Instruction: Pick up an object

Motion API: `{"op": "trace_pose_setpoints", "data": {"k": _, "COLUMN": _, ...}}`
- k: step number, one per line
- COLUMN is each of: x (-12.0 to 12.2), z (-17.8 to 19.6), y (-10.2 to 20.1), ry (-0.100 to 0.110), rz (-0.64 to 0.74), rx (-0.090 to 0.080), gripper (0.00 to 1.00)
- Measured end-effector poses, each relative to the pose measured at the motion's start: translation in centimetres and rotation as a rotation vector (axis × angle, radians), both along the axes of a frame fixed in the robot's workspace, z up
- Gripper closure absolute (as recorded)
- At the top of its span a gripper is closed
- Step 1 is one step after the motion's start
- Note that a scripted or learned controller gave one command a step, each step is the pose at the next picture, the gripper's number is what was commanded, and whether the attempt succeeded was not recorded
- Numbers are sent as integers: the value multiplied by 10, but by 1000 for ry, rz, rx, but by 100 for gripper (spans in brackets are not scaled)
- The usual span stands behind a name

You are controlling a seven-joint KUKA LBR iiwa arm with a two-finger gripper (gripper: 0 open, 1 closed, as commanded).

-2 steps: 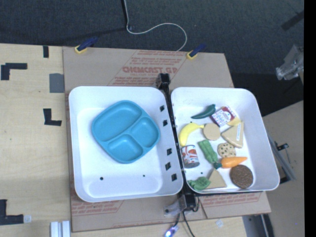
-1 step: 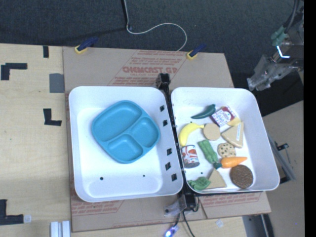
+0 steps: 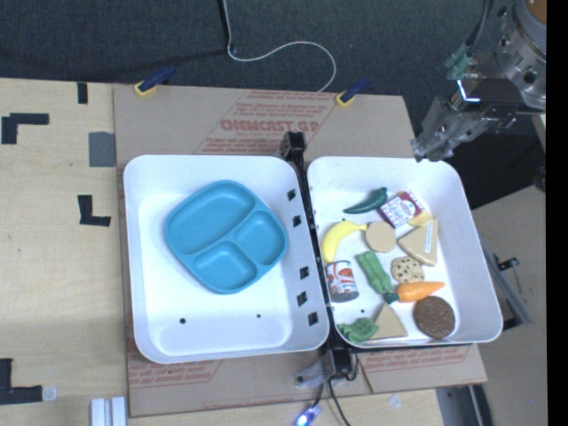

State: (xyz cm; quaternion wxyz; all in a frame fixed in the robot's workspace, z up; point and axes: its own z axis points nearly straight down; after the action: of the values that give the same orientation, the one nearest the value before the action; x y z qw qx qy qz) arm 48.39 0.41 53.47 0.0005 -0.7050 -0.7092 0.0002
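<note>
The right bin [image 3: 470, 238] holds several toy foods. Among them are a yellow banana [image 3: 341, 236], a dark green chili [image 3: 366, 202], a red packet [image 3: 399, 209], a small can [image 3: 342, 280], an orange carrot [image 3: 419, 290] and a brown round patty [image 3: 435, 316]. My gripper [image 3: 438, 138] hangs above the bin's far right corner, up and to the right of the chili. It is clear of all the food, and I see nothing in it.
The left bin [image 3: 151, 327] carries a blue divided plate [image 3: 226, 235]. A black hinge strip [image 3: 306, 238] runs between the bins. A white cable [image 3: 275, 51] loops over the dark cloth at the back. Cardboard lies under both bins.
</note>
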Motion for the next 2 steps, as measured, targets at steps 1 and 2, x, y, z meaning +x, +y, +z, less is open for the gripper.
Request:
{"op": "trace_pose_setpoints", "data": {"k": 1, "x": -1, "z": 0, "y": 86, "ry": 0, "rz": 5, "rx": 1, "gripper": 100}}
{"op": "trace_pose_setpoints", "data": {"k": 2, "x": -1, "z": -1, "y": 171, "ry": 0, "rz": 5, "rx": 0, "gripper": 100}}
